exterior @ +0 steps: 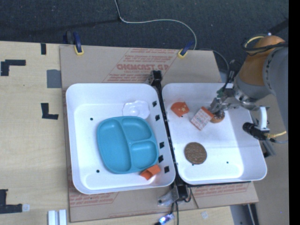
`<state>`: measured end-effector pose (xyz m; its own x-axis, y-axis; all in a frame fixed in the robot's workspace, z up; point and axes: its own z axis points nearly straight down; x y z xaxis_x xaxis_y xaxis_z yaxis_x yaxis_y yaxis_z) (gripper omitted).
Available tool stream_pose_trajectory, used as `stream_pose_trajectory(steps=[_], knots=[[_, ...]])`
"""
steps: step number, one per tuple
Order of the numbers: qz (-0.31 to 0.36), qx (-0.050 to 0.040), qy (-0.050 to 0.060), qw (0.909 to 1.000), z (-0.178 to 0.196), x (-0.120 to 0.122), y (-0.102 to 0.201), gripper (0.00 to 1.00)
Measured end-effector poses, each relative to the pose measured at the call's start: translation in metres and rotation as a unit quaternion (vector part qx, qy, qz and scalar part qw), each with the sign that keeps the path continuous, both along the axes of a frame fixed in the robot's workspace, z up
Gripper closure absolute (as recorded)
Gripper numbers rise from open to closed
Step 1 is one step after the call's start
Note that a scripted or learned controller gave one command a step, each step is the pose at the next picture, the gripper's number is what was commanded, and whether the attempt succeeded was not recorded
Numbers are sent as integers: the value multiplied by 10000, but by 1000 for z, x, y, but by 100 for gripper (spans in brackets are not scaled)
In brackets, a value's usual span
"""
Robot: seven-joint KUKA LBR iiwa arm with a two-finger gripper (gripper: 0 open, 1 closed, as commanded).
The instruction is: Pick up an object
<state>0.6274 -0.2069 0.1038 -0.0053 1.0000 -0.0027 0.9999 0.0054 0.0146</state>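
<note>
In the right bin (234,172) lie an orange lump (179,108), a small red-and-white packet (200,118), a small orange piece (217,118) and a brown round disc (195,153). My gripper (218,105) reaches in from the right and sits low over the packet's right end, right above the small orange piece. Whether anything sits between its tips is hidden by the wrist.
The left bin (79,125) holds a blue divided plate (126,143), a clear plastic piece (136,108) at its back and an orange piece (150,173) at its front right. A black divider (161,125) runs between the bins. The arm body (262,74) fills the right side.
</note>
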Motion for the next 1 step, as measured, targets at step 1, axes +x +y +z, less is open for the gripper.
stream_pose_trajectory(steps=[1], knots=[[-16,10,57,10000,63,-1,3,100]])
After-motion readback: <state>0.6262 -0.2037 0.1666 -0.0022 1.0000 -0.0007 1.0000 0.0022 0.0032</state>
